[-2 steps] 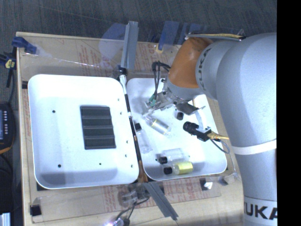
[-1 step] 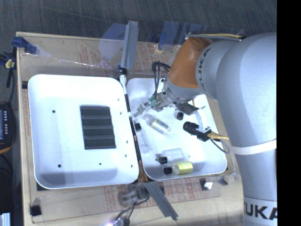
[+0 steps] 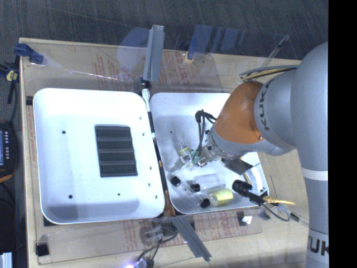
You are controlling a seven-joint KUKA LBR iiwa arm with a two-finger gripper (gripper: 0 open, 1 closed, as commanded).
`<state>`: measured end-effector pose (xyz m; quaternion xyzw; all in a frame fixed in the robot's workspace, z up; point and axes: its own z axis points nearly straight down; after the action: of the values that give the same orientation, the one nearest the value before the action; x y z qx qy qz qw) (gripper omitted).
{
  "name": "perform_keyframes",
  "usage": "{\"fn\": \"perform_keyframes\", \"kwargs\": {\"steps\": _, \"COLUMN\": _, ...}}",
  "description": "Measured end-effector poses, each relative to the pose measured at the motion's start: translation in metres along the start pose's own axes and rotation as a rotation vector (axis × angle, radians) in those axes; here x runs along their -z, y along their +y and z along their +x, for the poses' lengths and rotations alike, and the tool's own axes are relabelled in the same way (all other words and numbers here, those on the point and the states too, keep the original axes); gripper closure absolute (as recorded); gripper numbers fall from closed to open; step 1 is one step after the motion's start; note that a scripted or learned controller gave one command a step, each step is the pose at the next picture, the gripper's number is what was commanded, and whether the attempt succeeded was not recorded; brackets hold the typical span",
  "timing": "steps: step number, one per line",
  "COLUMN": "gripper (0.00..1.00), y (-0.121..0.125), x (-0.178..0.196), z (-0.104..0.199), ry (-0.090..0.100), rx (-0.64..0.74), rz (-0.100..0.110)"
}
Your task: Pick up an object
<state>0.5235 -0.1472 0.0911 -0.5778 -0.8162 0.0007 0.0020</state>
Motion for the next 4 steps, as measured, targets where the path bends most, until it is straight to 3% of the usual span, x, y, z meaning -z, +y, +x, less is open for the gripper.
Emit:
{"fn": "perform_keyframes", "kwargs": {"steps": 1, "gripper": 0.0, "y": 0.061, "x": 0.004, "z": 0.01, "ry": -0.016, "rx": -0.012, "rz": -0.006}}
{"fn": "perform_keyframes", "kwargs": {"steps": 2, "gripper": 1.0, "y": 0.061, "x": 0.013, "z": 0.012, "ry": -0.009, "rx": -0.007, "rz": -0.004}}
{"fn": "perform_keyframes", "kwargs": {"steps": 3, "gripper": 0.0, "y": 0.061, "x": 0.013, "z": 0.011, "ry": -0.012, "rx": -0.008, "rz": -0.004}}
{"fn": "perform_keyframes", "kwargs": {"steps": 4, "gripper": 0.0, "y": 0.043, "x": 0.01, "z": -0.063, "ry": -0.003, "rx": 0.053, "rz": -0.003}}
